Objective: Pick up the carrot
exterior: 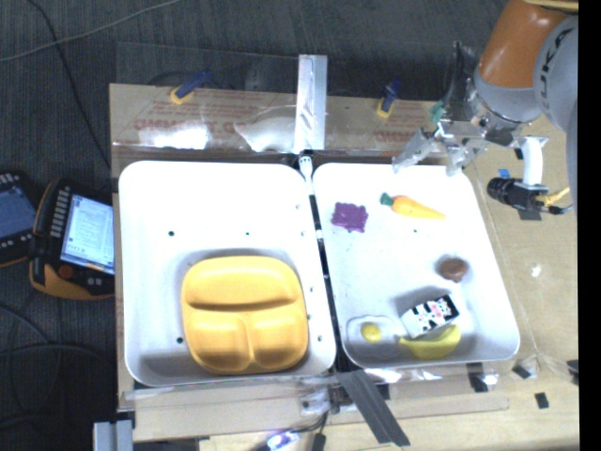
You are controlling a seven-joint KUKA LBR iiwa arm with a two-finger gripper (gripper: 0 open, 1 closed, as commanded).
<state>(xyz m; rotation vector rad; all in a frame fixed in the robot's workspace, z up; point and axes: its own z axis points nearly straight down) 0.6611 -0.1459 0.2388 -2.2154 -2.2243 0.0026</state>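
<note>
Yellow banana [430, 344] aside, your open two-finger gripper [430, 150] hovers above the small orange carrot [415, 208]; misalignment could nudge it away.

A: Is there room around the carrot [414, 207]?
B: Yes, bare white floor on every side; the purple piece [349, 217] lies apart to its left.
A: And the near corner?
B: Crowded: the brown ball [454, 269], black-and-white block [429, 315], banana [431, 343] and yellow cup [369, 330] cluster there.
A: The left bin [150, 205]?
B: The yellow tray [244, 311] fills its front.
</note>
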